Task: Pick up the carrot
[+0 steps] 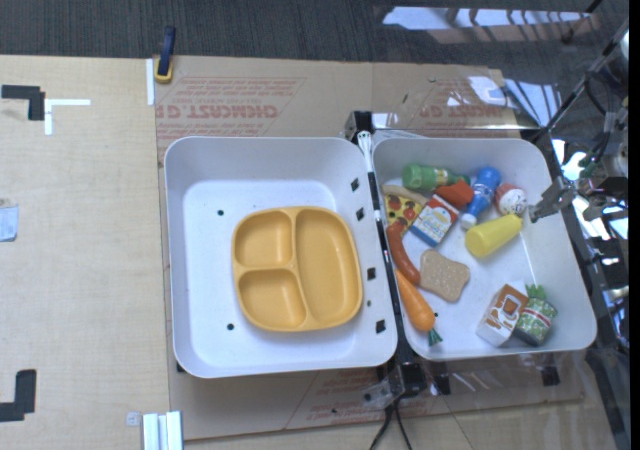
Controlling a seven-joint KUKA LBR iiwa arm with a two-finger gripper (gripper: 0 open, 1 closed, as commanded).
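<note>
1. Scanning from the left, the left white plastic bin [180, 268] carries a yellow three-compartment plate [297, 267], well away from my target.
2. Against the left wall of the right white bin [570, 338] lies the orange toy carrot [415, 304], long axis slanting from upper left to lower right, green tip toward the near corner.
3. A red sausage [402, 253] touches its upper end; a brown bread slice [444, 276] sits just beside it on the right.
4. My gripper [548, 202] hovers at the bin's right rim, holding nothing; whether it is parted I cannot tell.
5. The carrot lies to my lower left, so I judge the wall side tight and the bread side roomier.
</note>
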